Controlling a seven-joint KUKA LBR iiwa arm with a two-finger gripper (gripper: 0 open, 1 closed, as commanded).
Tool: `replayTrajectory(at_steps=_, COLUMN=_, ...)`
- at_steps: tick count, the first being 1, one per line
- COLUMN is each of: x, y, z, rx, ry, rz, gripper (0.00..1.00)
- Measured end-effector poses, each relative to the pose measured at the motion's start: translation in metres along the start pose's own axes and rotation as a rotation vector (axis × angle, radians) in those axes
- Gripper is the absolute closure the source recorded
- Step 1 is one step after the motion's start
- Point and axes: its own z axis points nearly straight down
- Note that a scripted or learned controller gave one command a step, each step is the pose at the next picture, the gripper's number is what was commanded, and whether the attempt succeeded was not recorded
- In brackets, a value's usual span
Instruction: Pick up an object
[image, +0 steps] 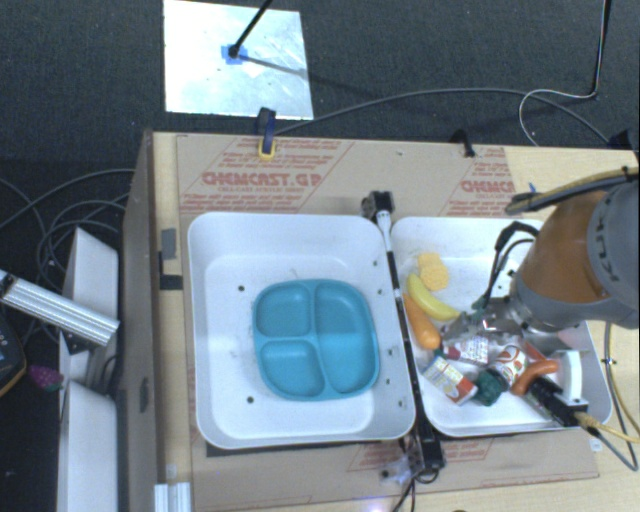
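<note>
The arm (575, 262) is hanging over the right bin (470, 235) and hiding part of the pile. Can't tell if the fingers (478, 322) are open or closed. The banana (428, 298), lying just left of them, is looking light, firm and smooth, so grab it mid-body. The small packets (462, 362) right below are getting too jumbled to read.

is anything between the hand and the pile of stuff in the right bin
Nothing visible stands between them. The hand is low in the right bin, right at the small packet, with the banana just to its left.
</note>
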Motion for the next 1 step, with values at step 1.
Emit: replayTrajectory(at_steps=1, x=-0.0686, y=0.0769, z=-0.069, rx=0.003, ry=-0.002, rz=-0.001, gripper=0.0)
